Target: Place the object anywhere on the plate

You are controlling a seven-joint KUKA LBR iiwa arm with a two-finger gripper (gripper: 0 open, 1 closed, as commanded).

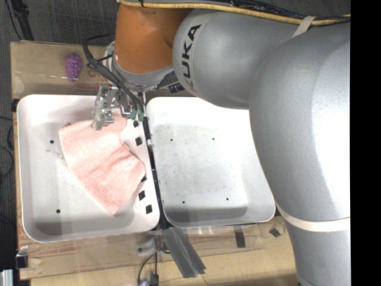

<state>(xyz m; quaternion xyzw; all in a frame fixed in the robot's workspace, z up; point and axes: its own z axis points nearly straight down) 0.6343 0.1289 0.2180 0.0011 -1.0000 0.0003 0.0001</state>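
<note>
1. The grey KUKA arm (286,100) reached in from the right, its orange band (143,34) over the top edge of the two bins.
2. The claw (106,113) hung below the wrist, over the upper part of the left bin (36,219), at the top corner of a pink towel (101,162).
3. Claw state: couldn't tell. The metal tips sat at or just above the cloth's top edge, and contact wasn't clear.
4. The towel lay crumpled in the left bin, spread from upper left toward the bin's right wall, w/ a paler folded-over bit near the divider.
5. The right bin (202,159) sat just beside the left one, rims touching along the middle; its floor showed only small specks and dark dots.
6. A small purple object (73,67), maybe a grape-like bunch, lay on the worktop (41,58) beyond the left bin's top-left corner, well apart from the claw.
7. Black cables (98,64) looped beside the wrist.
8. A grey bracket (181,252) stuck out below the bins' near edge.
</note>
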